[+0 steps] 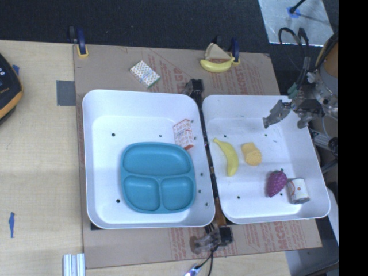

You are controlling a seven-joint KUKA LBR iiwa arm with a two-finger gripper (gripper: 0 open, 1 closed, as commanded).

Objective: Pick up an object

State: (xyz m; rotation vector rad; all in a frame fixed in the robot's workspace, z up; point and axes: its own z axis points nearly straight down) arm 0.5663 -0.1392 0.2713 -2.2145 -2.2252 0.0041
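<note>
The right bin (310, 154) holds a yellow banana (228, 156), a small yellow chunk (250, 153), a purple bunch of grapes (276, 183) and a small can lying on its side (298, 190). My gripper (286, 118) hangs over the bin's far right part, above and to the right of the yellow chunk. It is open, and nothing sits between its fingers. The left bin (98, 154) contains a blue divided plate (157, 176) and a small red-and-white carton (184, 134) near its right wall.
Beyond the bins on the cardboard lie a second banana with a sandwich wedge (217, 59) and a patterned packet (144, 73). Blue clamps (81, 41) pin the cardboard's far edge. A yellow-black device (7, 88) sits at the left edge.
</note>
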